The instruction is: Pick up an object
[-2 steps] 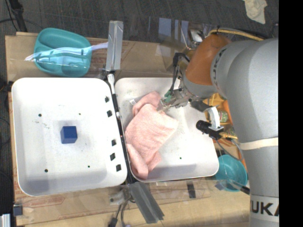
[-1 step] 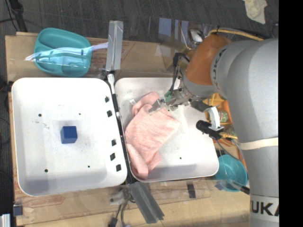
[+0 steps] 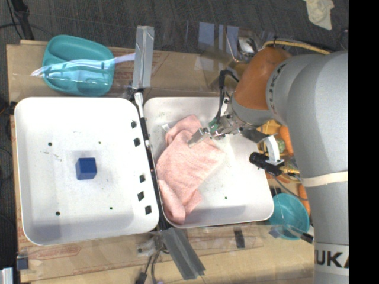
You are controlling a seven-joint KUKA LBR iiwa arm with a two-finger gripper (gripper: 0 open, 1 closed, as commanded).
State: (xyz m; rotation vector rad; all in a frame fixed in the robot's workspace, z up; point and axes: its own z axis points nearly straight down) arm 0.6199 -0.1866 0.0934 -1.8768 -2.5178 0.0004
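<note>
We find two shallow white bins side by side on the surface (image 3: 195, 61), w/ a dark divider strip btwn them. The left bin (image 3: 35, 158) holds one small blue cube (image 3: 86, 168), sitting on the bin floor left of centre, well apart from every wall. The right bin (image 3: 249, 200) holds a pink cloth (image 3: 186, 167), crumpled and folded, lying along the bin's left half from near the back wall down to the front-left corner, its left edge against the wall next to the divider. The arm (image 3: 314, 123), grey w/ an orange band (image 3: 260, 76), enters from the right and covers the bin's right rim. The end effector (image 3: 208, 132) is low over the cloth's upper right edge, metal tips at or just above the fabric; we cannot tell whether the tips are spread or closed, nor whether any fabric sits btwn them, as the parts are small and overlap the wrist hardware. Contact w/ the cloth cannot be confirmed. Outside the bins: a teal plastic scoop-like container (image 3: 77, 64) rests on the surface behind the left bin; a teal bowl (image 3: 290, 215) sits by the right bin's front-right corner, partly under the arm. A crumpled pale rag (image 3: 317, 7) lies on the floor at the far upper right, well apart from the surface.
</note>
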